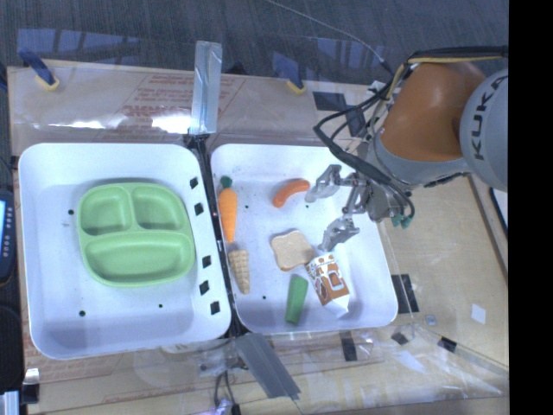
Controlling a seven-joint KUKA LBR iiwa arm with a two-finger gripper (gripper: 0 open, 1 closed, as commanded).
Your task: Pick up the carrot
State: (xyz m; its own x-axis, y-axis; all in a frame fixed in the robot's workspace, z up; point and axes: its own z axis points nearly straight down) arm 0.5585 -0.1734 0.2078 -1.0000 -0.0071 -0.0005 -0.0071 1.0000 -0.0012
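Nothing is lifted yet: the carrot [227, 213] lies flat in the right bin [371, 314], hard against its left wall, green top pointing toward the far rim and tip toward the near one. The gripper [332, 210] hovers over the right half of that same bin, well apart from the carrot, its jaws spread apart with nothing between them. One metal finger sits near the sausage [290, 192], the other just above the snack packet [329, 282].

So by my reading the whole job is still ahead: cross the bin to the left wall, drop over the carrot, close, and raise it. That wall looks like the awkward bit, since the carrot lies so close to it that one finger has very little room on that side.

Now the contents. The right bin is busy: the carrot at the left wall, a corn cob [238, 269] just below it and nearly touching its tip, the orange sausage toward the far middle, a slice of toast [291, 250] in the centre, a green cucumber-like piece [296, 299] near the front rim, and the printed snack packet beside that, its corner close to the toast.

Over in the left bin [43, 318] sits one thing, a green divided plate [135, 233] with three compartments, all of them bare. Both bins rest side by side on the desk [449, 292], their inner walls touching along the middle.
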